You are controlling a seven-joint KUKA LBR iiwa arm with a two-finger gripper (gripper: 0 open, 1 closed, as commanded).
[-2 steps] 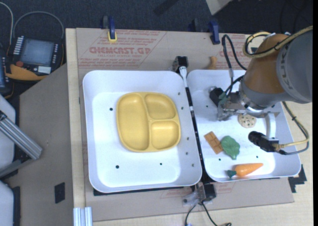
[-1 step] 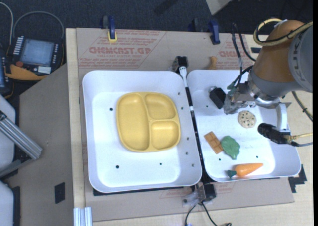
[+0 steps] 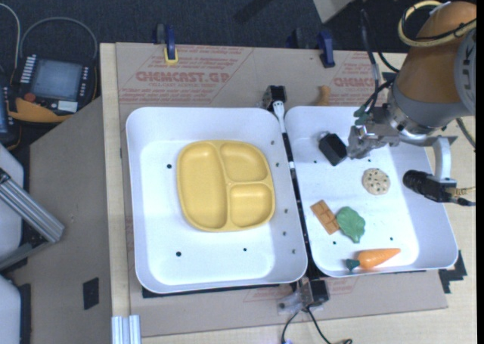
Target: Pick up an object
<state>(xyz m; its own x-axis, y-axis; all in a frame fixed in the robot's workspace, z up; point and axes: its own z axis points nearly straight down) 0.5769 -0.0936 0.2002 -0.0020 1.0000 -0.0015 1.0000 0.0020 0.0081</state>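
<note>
Currently the gripper hangs over the far part of the right bin, with the arm entering from the right. Whether it grips anything cannot be told from this angle. A black block lies just left of the gripper, close to it; contact cannot be confirmed. A cookie sits just nearer the camera than the gripper, apart from it. Farther toward the near rim lie a cracker, a green piece touching or just beside it, and a carrot nearest the rim. Well to the gripper's left, the left bin holds a yellow divided plate.
</note>
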